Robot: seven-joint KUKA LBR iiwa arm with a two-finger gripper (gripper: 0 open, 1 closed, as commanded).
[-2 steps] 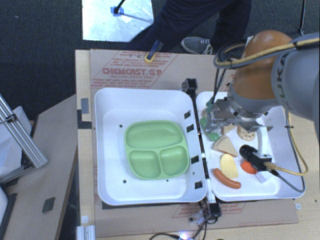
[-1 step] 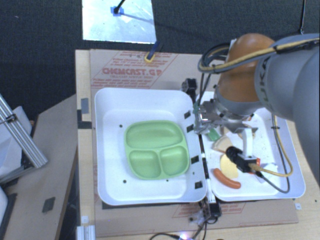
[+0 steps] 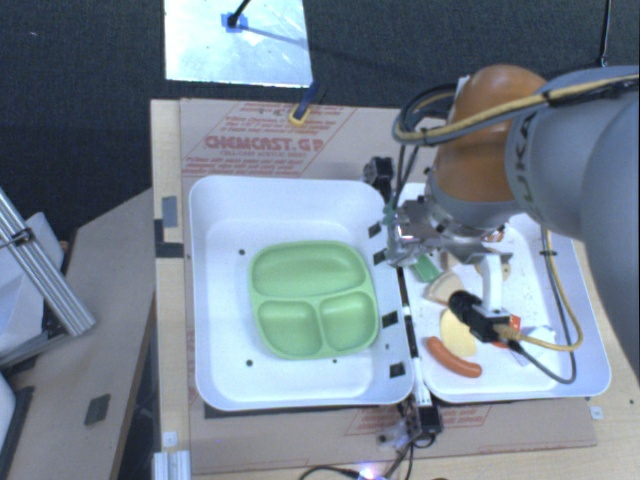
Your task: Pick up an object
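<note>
In the right bin, near its front left, lie a red-orange sausage, a yellow rounded piece just behind it and a beige wedge. A small green item peeks out under the wrist. My gripper hangs low over the right bin's left edge, close to the divider between the bins, just behind the green item and the wedge. The arm's grey and orange body hides much of the right bin's back half.
The left bin holds a light green three-compartment plate at its middle. A cardboard sheet lies under both bins. A shiny metal plate sits at the back, and aluminium rails stand at the left.
</note>
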